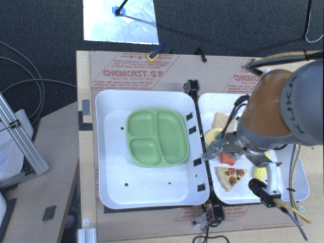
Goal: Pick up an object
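Note:
In the right bin (298, 189) lie several toy foods. A pizza slice (230, 176) rests near the front. A small red-orange piece (227, 160) sits just above it. Close to the bin's left wall is a yellow piece (213, 134), and behind it a tan bread slice (220, 120). Another yellow piece (260, 172) shows under the arm. My gripper (216, 149) hangs low over the left part of this bin, between the yellow piece and the red-orange piece. The grey and orange wrist (271, 110) covers much of the bin behind it.
The left bin (109, 186) holds a green divided plate (156, 137). A black divider with clips (198, 135) runs between the bins. Cables (291, 209) trail off the arm at the front right. A shiny sheet (120, 13) lies beyond the bench.

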You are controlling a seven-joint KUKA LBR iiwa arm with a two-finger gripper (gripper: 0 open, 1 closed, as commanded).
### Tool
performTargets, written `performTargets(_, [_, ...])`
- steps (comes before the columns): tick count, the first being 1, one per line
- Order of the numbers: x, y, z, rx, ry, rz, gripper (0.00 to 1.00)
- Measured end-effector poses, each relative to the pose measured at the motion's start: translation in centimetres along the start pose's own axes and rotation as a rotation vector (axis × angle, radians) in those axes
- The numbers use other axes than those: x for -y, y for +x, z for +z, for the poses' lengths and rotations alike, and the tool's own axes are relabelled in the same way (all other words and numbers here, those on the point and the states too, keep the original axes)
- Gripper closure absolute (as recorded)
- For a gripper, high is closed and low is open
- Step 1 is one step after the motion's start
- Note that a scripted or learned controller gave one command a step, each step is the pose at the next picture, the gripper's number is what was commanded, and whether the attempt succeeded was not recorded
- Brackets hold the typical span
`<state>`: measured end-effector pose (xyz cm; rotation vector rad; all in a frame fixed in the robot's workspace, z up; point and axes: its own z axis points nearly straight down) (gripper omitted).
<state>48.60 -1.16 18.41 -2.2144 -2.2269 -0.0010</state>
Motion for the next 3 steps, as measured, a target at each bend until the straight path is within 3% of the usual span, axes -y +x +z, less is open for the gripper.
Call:
performTargets(1, [-2.5, 9.3, -13.9, -0.004, -0.018, -0.010, 0.00])
performTargets(2, [-0.1, 11.6, -17.1, 0.000, -0.005, -0.001, 0.00])
performTargets(3, [-4.0, 2.9, -0.3, 0.003, 0.004, 0.011, 0.00])
